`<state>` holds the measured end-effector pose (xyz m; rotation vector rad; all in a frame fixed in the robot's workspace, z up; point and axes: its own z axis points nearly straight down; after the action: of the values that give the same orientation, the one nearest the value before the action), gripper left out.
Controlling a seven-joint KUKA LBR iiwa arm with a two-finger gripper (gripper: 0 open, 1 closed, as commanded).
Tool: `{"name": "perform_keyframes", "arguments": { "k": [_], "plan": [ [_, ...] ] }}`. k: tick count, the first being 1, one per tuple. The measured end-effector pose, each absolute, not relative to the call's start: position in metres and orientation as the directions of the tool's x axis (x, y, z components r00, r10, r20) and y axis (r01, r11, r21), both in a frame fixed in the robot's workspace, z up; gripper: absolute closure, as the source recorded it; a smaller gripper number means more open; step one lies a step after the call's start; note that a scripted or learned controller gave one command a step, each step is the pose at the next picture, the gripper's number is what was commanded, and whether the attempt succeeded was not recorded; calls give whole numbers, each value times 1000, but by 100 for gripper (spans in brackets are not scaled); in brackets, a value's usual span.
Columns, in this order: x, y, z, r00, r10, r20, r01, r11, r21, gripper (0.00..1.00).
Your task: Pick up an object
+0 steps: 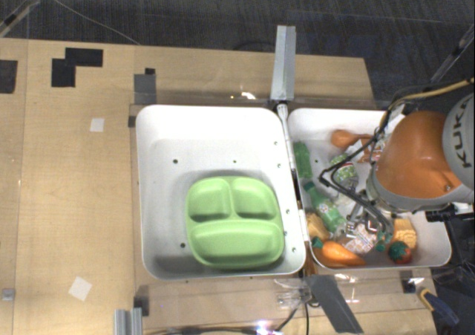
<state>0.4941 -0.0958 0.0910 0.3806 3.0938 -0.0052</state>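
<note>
The gripper (365,231) is seen low in the right bin (445,252), hanging among the clutter at the bin's near end; whether it is released or clenched cannot be told (dark cables and linkage blur its tip), and nothing is visibly grasped. Just below it a carrot (341,254) is laid along the near wall, and a yellow piece (404,233) with a red-and-green piece (400,252) is placed to its right. To its left a green bottle (302,159) is set against the divider, with further green items (326,207) near it. An orange item (345,137) is found at the far end of the same bin. Above the gripper the arm (419,159) is shown, its orange band covering much of the bin. In the left bin (159,177) a green tray (234,220) with three compartments is placed towards the near right corner, well apart from the gripper. Both bins are borne by a wooden bench (67,207).
</note>
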Motion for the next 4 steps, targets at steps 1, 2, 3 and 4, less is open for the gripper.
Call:
{"name": "perform_keyframes", "arguments": {
  "k": [1,2,3,4],
  "plan": [
    [533,-125,118,-960,281,-8,281,960,1,0],
    [572,-107,89,-920,392,-9,392,920,4,0],
    [641,-127,100,-930,368,-9,368,930,3,0],
    [607,-143,88,-905,425,-12,425,905,5,0]
  ]
}}
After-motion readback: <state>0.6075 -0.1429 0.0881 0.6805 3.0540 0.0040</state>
